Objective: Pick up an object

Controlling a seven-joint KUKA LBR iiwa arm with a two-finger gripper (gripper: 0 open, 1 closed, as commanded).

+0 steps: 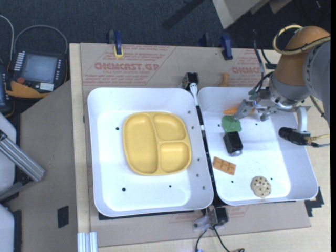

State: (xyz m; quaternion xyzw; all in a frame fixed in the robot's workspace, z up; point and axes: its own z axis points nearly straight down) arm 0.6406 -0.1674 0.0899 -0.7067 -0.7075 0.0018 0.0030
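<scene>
My gripper (253, 112) hangs over the back of the right bin (294, 167), its two fingers spread apart and nothing between them. Just left of it lies a small orange piece (230, 110). A green lump (230, 124) sits below that, touching a black block (232, 143). Nearer the front lie a brown waffle-like cracker (224, 166) and a round cookie (261, 186). The gripper touches none of these.
The left bin (105, 140) holds a yellow divided plate (156, 142). The arm's grey body with its orange band (302, 56) comes in over the right bin's back right corner. A black cable connector (291, 134) hangs beside the wrist.
</scene>
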